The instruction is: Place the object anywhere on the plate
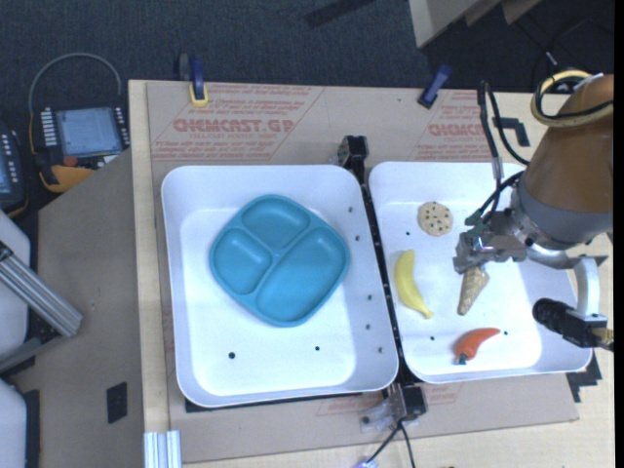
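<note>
One cone (pixel 473 290), touching end effector (pixel 475 260)

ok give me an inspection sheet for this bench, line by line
Surface: cardboard-topped bench bearing a left bin and a right bin, side by side.
Job's things: blue plate in the left bin, nothing on it; in the right bin a cookie, banana, cone and red pepper.
Clutter: nothing seen.
Gripper: gripper just above the cone's wide end.
Cables: black cables by the arm; one at the front edge.
Surroundings: pendant with a screen, clamps on the back edge, dark floor.
</note>
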`<state>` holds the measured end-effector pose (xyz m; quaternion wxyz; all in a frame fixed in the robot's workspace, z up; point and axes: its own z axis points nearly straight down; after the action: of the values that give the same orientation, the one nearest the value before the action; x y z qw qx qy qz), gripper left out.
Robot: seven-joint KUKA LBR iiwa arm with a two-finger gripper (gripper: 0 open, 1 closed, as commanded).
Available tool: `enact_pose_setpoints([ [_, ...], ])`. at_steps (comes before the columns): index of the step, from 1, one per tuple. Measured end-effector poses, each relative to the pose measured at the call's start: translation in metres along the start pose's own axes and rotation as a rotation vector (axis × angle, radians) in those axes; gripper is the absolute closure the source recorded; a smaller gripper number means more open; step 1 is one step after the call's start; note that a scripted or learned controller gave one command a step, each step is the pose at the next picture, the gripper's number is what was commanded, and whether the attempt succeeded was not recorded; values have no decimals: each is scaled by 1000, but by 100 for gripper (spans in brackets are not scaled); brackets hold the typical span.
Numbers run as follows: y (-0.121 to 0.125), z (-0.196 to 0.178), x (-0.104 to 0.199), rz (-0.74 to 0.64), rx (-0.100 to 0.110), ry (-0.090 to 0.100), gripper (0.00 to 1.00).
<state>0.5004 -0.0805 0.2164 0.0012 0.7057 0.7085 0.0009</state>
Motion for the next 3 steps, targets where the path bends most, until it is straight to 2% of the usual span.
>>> enact_pose_setpoints([
  [2,5,-21,104,-2,1,1,100],
  [3,3,-9,150,2,6,1,100],
])
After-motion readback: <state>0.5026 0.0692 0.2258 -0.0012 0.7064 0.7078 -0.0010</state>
